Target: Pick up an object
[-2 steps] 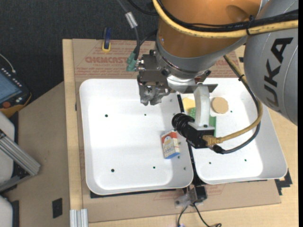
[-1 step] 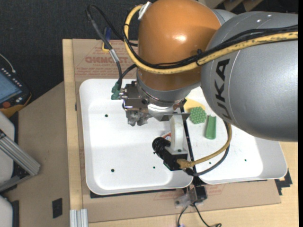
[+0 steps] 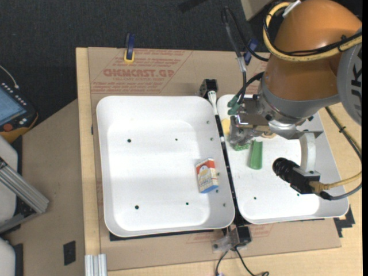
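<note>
Left bin [image 3: 115, 154] mostly open, just a small carton [image 3: 207, 176] near its right wall; right bin [image 3: 276, 209] crowded w/ arm [image 3: 305, 56], green item [image 3: 255, 154].

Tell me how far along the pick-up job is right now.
Nothing looks picked up yet. The gripper is low in the right white bin, near the green cylindrical object, which lies on the bin floor. The small orange-and-blue carton rests in the left white bin. Grasping and lifting remain.

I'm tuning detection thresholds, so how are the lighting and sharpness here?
Camera view: even, soft light; the left bin carries a faint shadow band across its floor, without harsh glare. The small box and green object look fairly sharp. The gripper sits in the arm's shade, detail murky.
</note>
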Controlling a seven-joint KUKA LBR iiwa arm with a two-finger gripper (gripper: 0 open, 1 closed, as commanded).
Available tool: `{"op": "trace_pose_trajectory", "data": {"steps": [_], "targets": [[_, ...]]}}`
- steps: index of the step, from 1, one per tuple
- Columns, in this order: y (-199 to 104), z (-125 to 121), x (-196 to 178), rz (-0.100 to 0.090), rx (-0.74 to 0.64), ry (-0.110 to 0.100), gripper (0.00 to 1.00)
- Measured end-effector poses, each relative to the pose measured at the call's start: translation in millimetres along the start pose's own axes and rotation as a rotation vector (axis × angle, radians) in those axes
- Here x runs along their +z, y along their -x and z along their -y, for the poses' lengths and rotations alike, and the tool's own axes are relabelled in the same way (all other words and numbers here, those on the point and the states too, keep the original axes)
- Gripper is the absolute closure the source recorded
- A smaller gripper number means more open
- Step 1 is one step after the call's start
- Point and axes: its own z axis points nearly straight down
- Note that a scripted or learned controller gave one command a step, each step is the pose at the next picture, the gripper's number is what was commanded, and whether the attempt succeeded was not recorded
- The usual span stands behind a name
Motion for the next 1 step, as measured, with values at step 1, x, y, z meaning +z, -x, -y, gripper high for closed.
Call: {"op": "trace_pose_trajectory", "data": {"steps": [1], "targets": [[35.6, 16.1, 23.9, -0.003, -0.011, -0.002, 1.0]]}}
